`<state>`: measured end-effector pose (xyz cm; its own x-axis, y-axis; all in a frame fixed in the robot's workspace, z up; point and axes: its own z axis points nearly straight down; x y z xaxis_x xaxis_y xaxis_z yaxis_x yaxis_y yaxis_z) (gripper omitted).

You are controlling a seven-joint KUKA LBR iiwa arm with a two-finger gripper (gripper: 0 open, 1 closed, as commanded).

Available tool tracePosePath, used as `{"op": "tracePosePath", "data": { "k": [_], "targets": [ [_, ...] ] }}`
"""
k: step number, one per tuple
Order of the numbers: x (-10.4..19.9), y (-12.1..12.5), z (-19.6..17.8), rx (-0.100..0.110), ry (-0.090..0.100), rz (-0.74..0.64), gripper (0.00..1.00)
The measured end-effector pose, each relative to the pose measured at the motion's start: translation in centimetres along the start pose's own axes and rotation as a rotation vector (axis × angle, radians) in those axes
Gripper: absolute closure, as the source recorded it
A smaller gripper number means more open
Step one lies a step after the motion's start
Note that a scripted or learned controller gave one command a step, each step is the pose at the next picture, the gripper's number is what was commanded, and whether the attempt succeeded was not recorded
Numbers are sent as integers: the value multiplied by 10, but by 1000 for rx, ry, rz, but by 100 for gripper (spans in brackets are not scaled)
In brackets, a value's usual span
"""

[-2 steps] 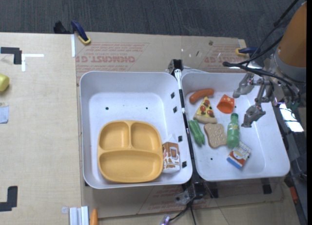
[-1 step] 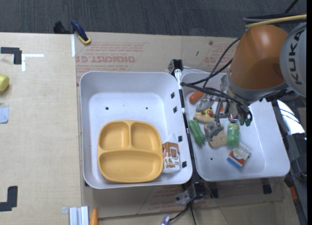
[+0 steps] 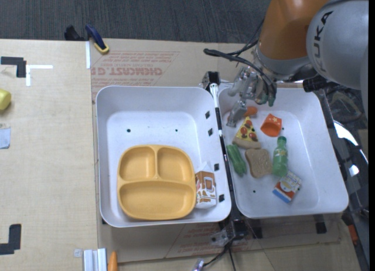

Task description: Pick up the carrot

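My gripper (image 3: pixel 240 110) hangs low over the back left corner of the right bin (image 3: pixel 310 202), close to its left wall. A small orange-red piece (image 3: pixel 251 111), which looks like the carrot's end, lies just right of the gripper and is partly hidden by it. I cannot tell whether the two touch. A larger orange wedge-shaped toy (image 3: pixel 270 125) lies a little further right on the bin floor.
Below the gripper lie a pizza slice (image 3: pixel 247 133), a green vegetable (image 3: pixel 236 159), a bread slice (image 3: pixel 258 162), a green bottle (image 3: pixel 280 156) and a small carton (image 3: pixel 287 187). The left bin (image 3: pixel 152 102) holds a yellow divided plate (image 3: pixel 156 182) and a snack carton (image 3: pixel 205 188).
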<state>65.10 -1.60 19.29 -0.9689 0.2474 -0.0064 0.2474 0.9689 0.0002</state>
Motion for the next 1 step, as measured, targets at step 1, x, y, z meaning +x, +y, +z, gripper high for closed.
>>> {"op": "tracePosePath", "data": {
  "k": [1],
  "targets": [
    [146, 40, 0, 2, 6, 275, 0]
  ]
}}
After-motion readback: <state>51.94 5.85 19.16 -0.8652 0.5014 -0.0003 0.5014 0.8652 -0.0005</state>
